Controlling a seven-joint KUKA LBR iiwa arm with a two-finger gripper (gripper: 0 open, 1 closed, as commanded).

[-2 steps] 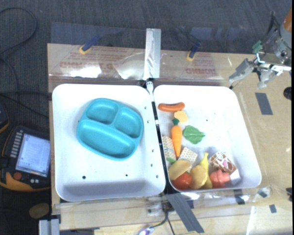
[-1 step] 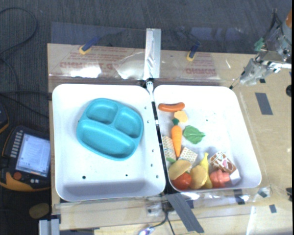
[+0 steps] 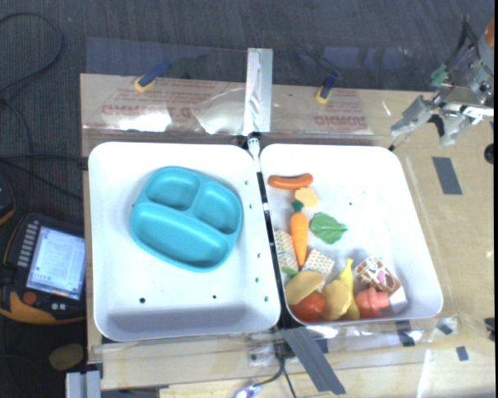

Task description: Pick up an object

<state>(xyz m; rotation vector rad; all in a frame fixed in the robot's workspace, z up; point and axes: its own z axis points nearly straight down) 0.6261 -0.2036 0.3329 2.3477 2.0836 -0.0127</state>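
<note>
Orange toy carrot (image 3: pixel 299 234) — green-leafed, among toys

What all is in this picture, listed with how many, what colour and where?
bins: two, white, side by side on the bench
divided plate: one, blue, in the left bin
sausage: one, orange-red, right bin, far left corner
carrot: one, orange, right bin, left side
leaf: one, green, right of the carrot
banana: one, yellow, right bin, near edge
tomato: one, red, near edge
tablet: one, dark, floor at left
hand: one, grey, beyond the right bin's far right corner
</note>
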